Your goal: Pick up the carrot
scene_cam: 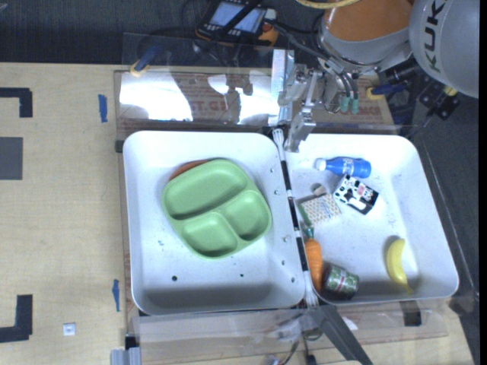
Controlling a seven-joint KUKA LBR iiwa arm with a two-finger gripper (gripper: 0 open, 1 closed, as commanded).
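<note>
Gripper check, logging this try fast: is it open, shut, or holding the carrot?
Gripper: cannot be told; it hangs over the bins' far edge. Carrot lies in the right bin.

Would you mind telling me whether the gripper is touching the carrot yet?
Apart. The camera view shows the gripper up at the bins' far edge, while the carrot lies near the right bin's front left corner, with bare floor between them.

Grey KUKA iiwa arm (449, 21) entering from the far right, its orange band (365, 10) just above the wrist. The metal two-finger gripper (297, 131) hangs below the wrist at the far middle of the scene, pointing downward; nothing is visible between its fingers.
</note>
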